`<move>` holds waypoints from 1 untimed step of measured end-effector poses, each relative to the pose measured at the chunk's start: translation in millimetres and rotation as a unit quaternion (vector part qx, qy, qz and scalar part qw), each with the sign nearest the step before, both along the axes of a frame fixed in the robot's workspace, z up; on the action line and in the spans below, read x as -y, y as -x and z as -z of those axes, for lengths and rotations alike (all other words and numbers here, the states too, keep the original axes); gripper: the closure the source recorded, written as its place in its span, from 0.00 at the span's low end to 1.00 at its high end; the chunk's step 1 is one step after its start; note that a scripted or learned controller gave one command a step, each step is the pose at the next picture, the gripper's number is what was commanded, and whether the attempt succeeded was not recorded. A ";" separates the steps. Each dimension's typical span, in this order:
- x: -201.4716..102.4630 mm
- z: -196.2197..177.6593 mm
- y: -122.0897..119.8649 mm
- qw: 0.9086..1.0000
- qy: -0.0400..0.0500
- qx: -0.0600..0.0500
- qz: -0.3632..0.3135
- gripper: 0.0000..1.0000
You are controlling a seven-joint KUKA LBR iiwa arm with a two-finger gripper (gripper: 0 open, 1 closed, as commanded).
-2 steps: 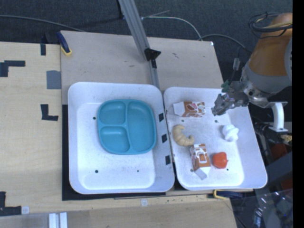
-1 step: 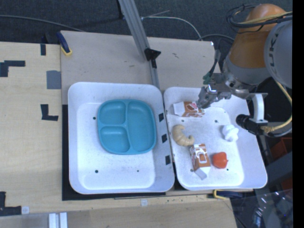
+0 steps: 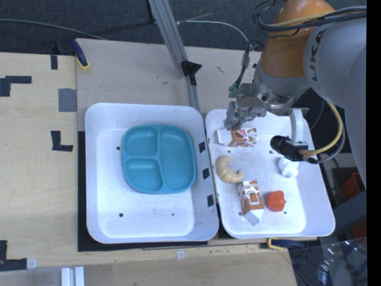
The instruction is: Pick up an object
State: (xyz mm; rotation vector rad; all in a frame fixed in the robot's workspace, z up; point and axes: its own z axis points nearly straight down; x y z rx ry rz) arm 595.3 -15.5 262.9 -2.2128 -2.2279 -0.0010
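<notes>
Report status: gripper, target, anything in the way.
Gripper low over right bin, at the small carton. Nothing visibly held. Croissant just below, apart.

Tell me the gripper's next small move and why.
Probably lower straight down: the gripper hangs at the far edge of the right bin, just above the orange-and-white carton, and nothing shows between it and the carton.
</notes>
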 end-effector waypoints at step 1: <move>-43.8 3.1 -15.6 1.000 0.000 0.000 0.001 1.00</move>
